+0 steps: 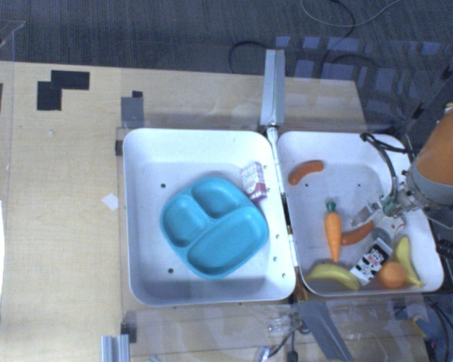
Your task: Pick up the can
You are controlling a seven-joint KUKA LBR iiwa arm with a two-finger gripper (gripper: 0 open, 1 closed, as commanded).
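The can (pixel 254 181) is small, white and pink. It lies in the left bin (pixel 147 277) against the bin's right wall, touching the upper right edge of the blue divided plate (pixel 214 225). My gripper (pixel 365 216) is low in the right bin (pixel 346 151), just above a reddish sausage (pixel 356 234) and right of the carrot (pixel 333 232). It is well to the right of the can, with the wall between the bins in between. The orange band of the arm (pixel 444 158) is at the right edge.
The right bin also holds a second sausage (pixel 306 170) near its back, a banana (pixel 332 274) at the front, an orange (pixel 391 275), a black-and-white object (pixel 370 262) and another banana (pixel 406 259). Cables (pixel 385 145) run along its far right corner.
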